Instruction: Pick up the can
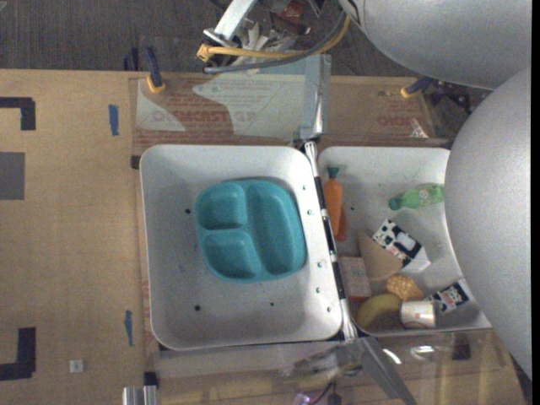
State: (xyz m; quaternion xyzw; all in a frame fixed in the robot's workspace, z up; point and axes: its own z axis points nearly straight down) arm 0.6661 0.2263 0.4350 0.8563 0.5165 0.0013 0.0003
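Note:
A small white cylinder (418,313) that looks like the can lies on its side near the front of the right bin (371,163). It is wedged between a yellow banana (378,309) and a black-and-white carton (452,296). My gripper (245,19) hangs high at the top of the view, beyond the back edge of the left bin (160,251) and far from the can. Cables and wrist hardware crowd around it. The grey arm covers the right side of the right bin.
A teal divided plate (251,229) lies in the left bin. The right bin also holds a carrot (335,207), a green bottle (418,197), a second black-and-white carton (398,243), a tan box (376,260) and a yellow lumpy item (404,287).

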